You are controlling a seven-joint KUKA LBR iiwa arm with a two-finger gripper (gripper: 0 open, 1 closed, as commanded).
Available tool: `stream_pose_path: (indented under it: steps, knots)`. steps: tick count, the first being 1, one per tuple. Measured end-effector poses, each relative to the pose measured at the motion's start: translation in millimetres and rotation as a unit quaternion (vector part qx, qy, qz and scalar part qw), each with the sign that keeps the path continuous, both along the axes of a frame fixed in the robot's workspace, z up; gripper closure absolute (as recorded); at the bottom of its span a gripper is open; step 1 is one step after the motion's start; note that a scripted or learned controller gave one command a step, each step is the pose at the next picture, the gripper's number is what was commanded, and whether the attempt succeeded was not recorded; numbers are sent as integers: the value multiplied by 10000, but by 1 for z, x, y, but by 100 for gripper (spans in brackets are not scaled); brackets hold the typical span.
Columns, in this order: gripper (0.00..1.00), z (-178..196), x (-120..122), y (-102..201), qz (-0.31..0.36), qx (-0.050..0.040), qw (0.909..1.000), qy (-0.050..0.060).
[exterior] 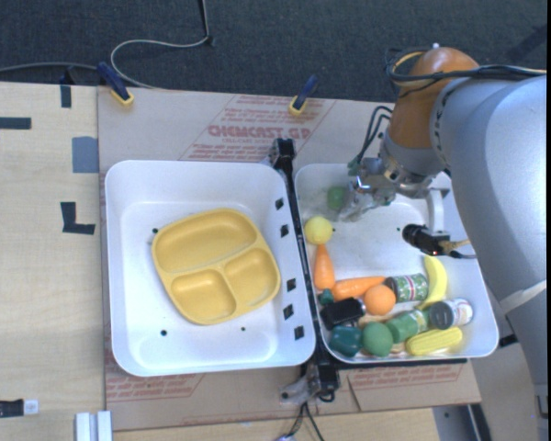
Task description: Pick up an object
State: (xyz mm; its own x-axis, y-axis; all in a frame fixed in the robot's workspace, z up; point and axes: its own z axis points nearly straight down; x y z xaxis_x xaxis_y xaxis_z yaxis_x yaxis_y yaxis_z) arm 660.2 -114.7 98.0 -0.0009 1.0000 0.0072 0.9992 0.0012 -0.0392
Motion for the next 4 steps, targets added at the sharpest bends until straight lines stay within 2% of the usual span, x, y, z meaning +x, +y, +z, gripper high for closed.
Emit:
stream_pose_path:
  steps: [1,2,3,4]
  knots:
    - [0,3,3,-2,5,-29,10000,-71]
    - [0,87,8,69,11,-34,9998,-205]
    - [0,86,-62,30,-6,-44,9998,-186]
    - [0,86,-52,73,5,-33,9998,-187]
